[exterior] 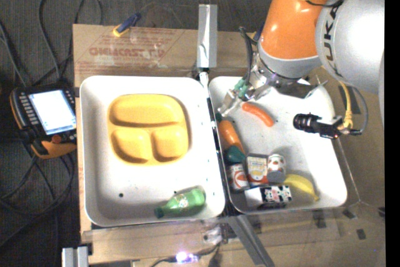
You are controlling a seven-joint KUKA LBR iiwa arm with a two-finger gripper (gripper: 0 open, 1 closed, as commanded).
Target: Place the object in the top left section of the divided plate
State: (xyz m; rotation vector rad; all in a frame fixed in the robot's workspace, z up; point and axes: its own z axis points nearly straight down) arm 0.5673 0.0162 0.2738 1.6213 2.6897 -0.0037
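Note:
A yellow divided plate (149, 99) lies in the left bin (94, 153), with one wide section at its far side and two small ones at its near side; all hold nothing. My gripper (230, 101) hangs over the far left corner of the right bin (334, 181), close to the wall between the bins. Just right of it lies an orange-red sausage-shaped item (257, 113). Below it lies an orange bottle with a teal cap (229, 137). I see nothing held in the gripper.
A green bottle (181, 202) lies at the left bin's near edge. The right bin's near end holds small cans (256, 169), a dark carton (270, 196) and a banana (301, 186). A black cylinder (314, 124) juts in at the right. A pendant (49, 113) sits left of the bins.

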